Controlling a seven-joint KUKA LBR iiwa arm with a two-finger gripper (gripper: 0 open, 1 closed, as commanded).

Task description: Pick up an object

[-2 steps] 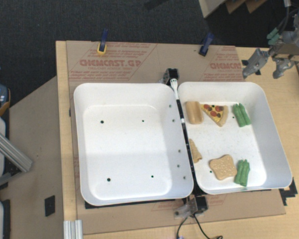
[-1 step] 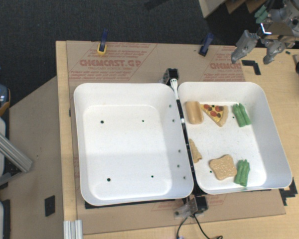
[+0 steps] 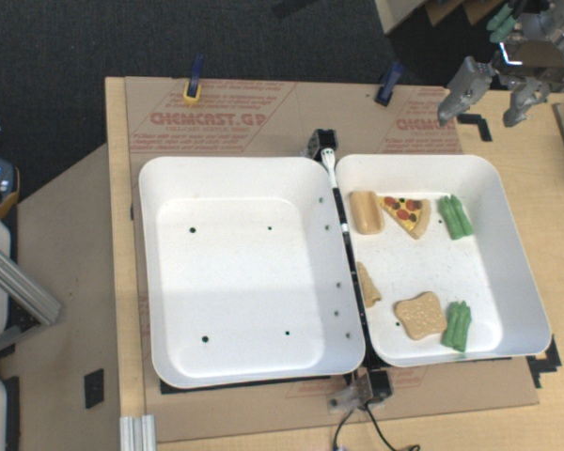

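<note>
Here the gripper hangs above the bench beyond the right bin's far edge, fingers spread (nothing between them). The pizza slice lies well apart from it, in that bin, between a bread roll and green beans.

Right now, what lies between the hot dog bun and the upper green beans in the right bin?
In the camera view, a pizza slice lies between the hot dog bun and the upper green beans.
</note>
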